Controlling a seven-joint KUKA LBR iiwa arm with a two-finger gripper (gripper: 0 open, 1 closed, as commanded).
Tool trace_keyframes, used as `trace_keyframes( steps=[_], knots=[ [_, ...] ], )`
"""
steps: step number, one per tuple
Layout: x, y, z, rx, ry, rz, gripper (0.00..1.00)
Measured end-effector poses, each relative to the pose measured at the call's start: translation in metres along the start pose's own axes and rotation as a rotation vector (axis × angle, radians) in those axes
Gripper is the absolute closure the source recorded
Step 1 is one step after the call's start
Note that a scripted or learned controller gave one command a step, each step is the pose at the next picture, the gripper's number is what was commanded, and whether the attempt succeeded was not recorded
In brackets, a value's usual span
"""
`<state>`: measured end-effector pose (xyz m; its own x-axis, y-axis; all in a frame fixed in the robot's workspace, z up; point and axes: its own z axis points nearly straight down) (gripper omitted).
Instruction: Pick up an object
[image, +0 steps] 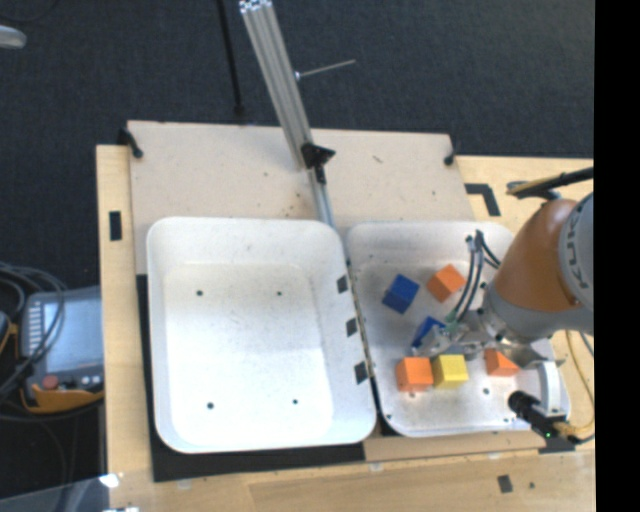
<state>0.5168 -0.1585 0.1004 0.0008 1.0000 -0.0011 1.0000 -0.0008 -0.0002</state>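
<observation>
Camera view: end effector (452, 335) mostly behind arm (540, 275)

Arm (540, 265) over rt bin (400, 415) w/ blue, orange, yellow blocks (452, 370).

Small blocks lie around the gripper (462, 338): blue cube (400, 293) and orange cube (446, 282) above, yellow cube (451, 370) just below.

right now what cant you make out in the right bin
- Gripper: in the camera view the arm's wrist covers it, so open or shut cannot be told.
- Small blue piece: partly under the wrist, shape unclear.
- Orange block by the arm: partly covered.
- Right bin: its right side lies under the arm.
</observation>
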Motion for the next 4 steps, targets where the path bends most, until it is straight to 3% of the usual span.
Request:
trace_keyframes(
  steps=[1,4],
  knots=[
    [-0.001,0.002,-0.013,-0.006,0.000,0.006,1.00],
    [0.013,0.003,-0.168,-0.008,-0.001,-0.005,1.00]
  ],
)
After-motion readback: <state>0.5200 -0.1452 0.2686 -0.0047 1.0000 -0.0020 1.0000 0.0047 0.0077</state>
